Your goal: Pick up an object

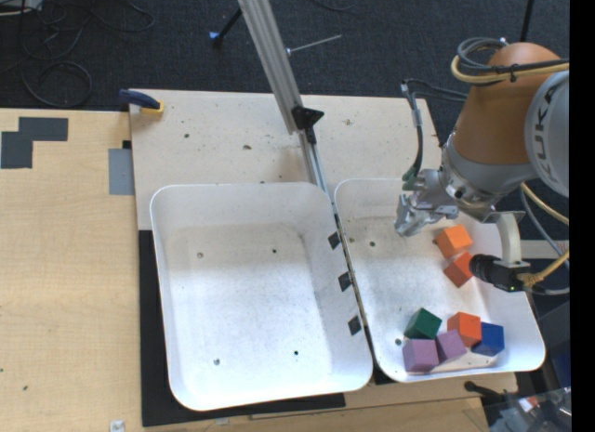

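We see the gripper hanging over the far part of the right bin. We cannot tell its state. The nearest orange block lies just right of it, slightly nearer.

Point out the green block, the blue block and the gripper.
green block [425,322]: camera view, its top face.
blue block [491,337]: camera view, its top face.
gripper [409,220]: camera view, between its fingertips.

End effector over right bin w/ orange block beside it; more blocks at bin's near corner.
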`<state>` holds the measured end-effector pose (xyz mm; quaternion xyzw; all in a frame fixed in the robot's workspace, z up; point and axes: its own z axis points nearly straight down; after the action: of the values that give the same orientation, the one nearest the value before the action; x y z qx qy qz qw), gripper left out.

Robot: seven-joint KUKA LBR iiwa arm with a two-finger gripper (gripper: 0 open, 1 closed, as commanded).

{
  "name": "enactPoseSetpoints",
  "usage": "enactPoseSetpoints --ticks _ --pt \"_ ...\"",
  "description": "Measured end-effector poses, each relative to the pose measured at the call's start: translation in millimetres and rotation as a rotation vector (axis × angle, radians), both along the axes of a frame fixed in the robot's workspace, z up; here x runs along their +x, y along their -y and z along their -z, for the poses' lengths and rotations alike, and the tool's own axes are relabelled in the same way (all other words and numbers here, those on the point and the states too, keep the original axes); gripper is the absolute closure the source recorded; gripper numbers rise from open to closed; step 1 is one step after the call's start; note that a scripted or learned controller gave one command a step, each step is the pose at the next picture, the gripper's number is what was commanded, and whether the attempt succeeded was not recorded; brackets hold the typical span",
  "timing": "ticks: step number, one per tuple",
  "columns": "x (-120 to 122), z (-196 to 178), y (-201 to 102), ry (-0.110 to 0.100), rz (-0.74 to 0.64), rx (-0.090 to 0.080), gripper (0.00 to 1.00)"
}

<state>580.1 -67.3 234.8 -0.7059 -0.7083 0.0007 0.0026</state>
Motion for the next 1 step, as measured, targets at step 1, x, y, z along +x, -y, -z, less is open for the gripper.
enactPoseSetpoints --ticks 1 --pt "-0.7 -3.3 -49.5 0.000 -0.001 0.000 1.00"
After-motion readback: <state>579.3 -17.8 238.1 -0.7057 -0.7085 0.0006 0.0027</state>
